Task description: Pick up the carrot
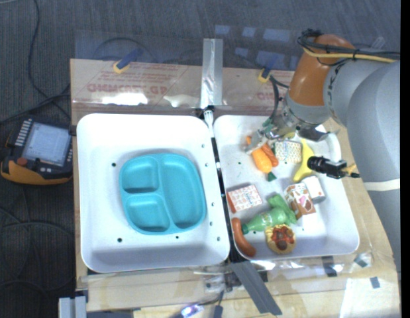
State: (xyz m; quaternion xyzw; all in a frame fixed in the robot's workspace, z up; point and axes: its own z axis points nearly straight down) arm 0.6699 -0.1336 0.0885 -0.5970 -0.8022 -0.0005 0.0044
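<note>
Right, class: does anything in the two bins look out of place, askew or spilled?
Nothing looks spilled or broken. The toys lie jumbled in the right bin: the green bottle is on its side, and the carrot lies slanted just below the gripper. The blue tray sits flat in the left bin.

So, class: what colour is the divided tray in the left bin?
Turquoise blue tray, seen in the camera view.

Dark grey carpet (125, 12); black cables (32, 18)
</note>
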